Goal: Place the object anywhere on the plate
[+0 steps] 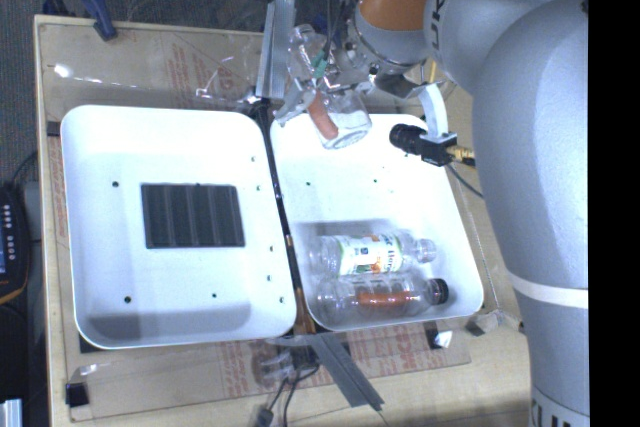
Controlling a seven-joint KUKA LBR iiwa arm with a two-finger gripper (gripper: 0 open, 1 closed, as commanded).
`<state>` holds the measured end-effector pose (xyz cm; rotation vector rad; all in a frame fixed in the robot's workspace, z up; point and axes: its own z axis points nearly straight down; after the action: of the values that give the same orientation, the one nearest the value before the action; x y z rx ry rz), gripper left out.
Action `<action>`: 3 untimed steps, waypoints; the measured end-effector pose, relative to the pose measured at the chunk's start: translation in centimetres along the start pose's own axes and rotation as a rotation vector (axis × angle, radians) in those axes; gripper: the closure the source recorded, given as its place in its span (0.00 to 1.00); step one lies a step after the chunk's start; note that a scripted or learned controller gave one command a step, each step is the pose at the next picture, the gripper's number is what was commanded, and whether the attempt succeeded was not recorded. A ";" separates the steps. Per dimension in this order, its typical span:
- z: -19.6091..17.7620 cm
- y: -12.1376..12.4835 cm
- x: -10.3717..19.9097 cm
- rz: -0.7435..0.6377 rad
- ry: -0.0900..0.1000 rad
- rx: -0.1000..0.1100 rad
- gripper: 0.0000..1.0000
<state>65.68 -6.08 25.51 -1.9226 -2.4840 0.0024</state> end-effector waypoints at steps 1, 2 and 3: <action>-3.8 1.5 5.8 0.119 0.000 0.003 0.00; -3.5 1.6 6.6 0.040 0.001 0.005 0.00; 6.0 -2.3 13.1 0.169 0.000 0.008 0.00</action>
<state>60.13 6.04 19.51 -2.1218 -2.3099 0.0118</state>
